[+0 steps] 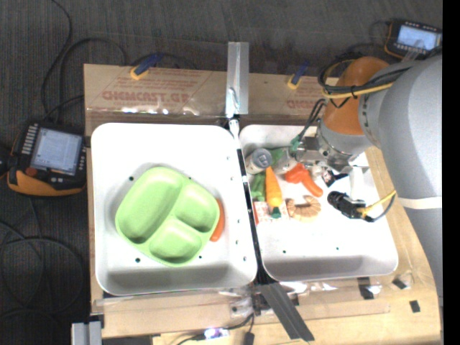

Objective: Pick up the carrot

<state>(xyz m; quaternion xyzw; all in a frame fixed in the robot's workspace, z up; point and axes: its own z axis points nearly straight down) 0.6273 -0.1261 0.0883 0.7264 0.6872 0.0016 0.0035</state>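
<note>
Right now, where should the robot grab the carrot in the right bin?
Probably around the middle of the carrot, coming straight down from above. It lies flat and long, running up and down in the picture, so the fingers should close across its narrow width. Other small items crowd it, so it's a tight fit.

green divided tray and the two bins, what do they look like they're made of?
Green tray: looks like moulded plastic, matte to slightly satin. It is one even lime colour with soft rounded dividers between three compartments. Left bin and right bin: probably thin formed plastic, smooth with a faint sheen. They have uniform white walls and rounded corners. Painted metal can't be ruled out from this view.
</note>
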